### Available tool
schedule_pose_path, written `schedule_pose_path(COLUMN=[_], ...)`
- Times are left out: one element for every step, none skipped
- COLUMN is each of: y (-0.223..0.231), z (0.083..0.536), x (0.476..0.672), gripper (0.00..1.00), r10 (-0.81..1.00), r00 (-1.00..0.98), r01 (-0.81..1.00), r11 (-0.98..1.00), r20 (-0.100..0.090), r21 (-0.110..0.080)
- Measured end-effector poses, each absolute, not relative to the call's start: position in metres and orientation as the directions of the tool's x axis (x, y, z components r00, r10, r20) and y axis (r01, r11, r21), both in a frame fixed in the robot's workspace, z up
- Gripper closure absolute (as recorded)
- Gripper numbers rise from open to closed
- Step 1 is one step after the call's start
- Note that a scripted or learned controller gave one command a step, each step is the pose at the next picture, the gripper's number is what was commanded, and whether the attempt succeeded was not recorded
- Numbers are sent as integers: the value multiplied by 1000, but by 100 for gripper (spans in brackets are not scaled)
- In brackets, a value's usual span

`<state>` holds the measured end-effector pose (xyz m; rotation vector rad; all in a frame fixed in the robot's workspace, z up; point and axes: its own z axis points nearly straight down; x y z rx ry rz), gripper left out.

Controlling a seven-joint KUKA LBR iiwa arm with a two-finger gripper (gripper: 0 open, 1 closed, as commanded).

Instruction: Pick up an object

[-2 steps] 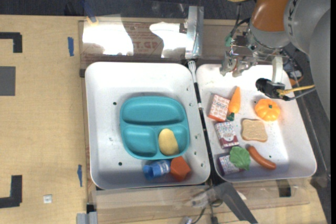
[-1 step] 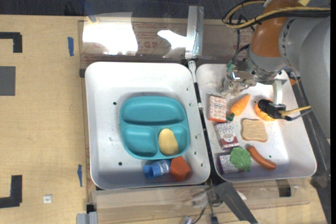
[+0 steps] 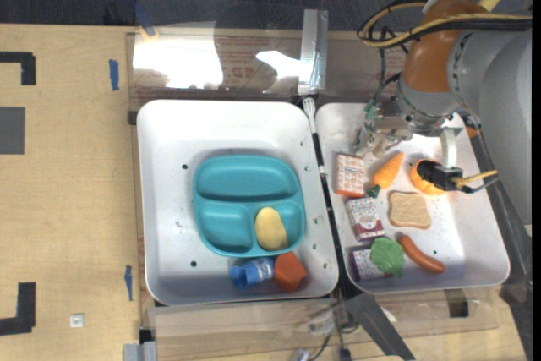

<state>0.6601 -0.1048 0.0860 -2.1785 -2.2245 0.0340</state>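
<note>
My gripper [image 3: 378, 136] hangs over the back left part of the right bin [image 3: 486, 254], pointing down. Just in front of it lie an orange carrot [image 3: 388, 170] and a small red and white carton [image 3: 350, 174]. Nothing shows between the gripper and these. Further forward are a slice of toast [image 3: 409, 210], a second small carton [image 3: 365, 217], a green leafy piece [image 3: 388, 255] on a purple packet [image 3: 362, 265], and a red-brown sausage [image 3: 420, 254].
The left bin [image 3: 161, 182] holds a teal divided tray [image 3: 241, 186] with a yellow potato [image 3: 270, 228] in its front right compartment. A blue item [image 3: 251, 273] and an orange-red block [image 3: 290, 270] lie at that bin's front. A wall divides the bins.
</note>
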Motion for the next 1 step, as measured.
schedule_pose_path(y=[-45], z=[191], x=[649], gripper=[100], r10=[997], r00=[78], r01=[997], r11=[-78], r20=[2], r21=[11])
